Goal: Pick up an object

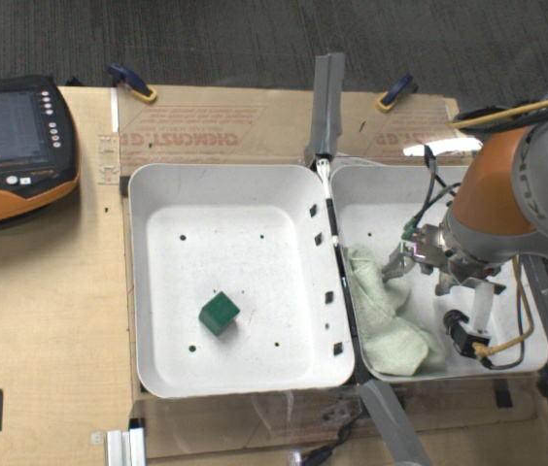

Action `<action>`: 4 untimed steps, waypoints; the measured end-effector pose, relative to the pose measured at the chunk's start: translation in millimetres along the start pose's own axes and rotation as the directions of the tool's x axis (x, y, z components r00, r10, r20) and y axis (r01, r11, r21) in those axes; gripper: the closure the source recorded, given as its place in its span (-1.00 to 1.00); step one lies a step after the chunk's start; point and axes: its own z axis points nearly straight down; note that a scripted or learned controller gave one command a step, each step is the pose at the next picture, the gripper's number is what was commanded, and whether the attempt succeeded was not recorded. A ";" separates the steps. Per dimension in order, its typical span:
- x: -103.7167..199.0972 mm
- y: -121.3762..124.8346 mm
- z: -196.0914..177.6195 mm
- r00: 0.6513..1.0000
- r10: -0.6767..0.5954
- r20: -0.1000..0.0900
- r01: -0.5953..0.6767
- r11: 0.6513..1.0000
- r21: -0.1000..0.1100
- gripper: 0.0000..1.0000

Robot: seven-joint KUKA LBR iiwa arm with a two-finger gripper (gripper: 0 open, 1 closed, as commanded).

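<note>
Bins (pixel 143 260) number two: one green cube (pixel 220 314), one pale cloth (pixel 383 318).

Bright, even overhead light; your view is sharp enough to work from.

You get a blown-out glare patch on the bench (pixel 441 148) just behind the right bin (pixel 352 192), and the left bin (pixel 143 260) reads near pure white. Soft shadow sits under the arm (pixel 507 192); the floor at the top falls dim.

The arm (pixel 507 202) hides the right bin's (pixel 371 178) far side.
</note>
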 end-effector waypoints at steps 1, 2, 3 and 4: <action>68.0 14.0 -82.7 0.987 -0.158 0.001 0.158 0.987 -0.002 -1.00; 90.7 -10.9 -81.9 0.992 -0.124 0.001 0.124 0.992 0.001 -1.00; 151.4 22.8 -93.3 0.878 -0.479 0.002 0.479 0.878 -0.002 -1.00; 150.3 23.4 -101.6 0.878 -0.479 0.004 0.479 0.878 0.000 1.00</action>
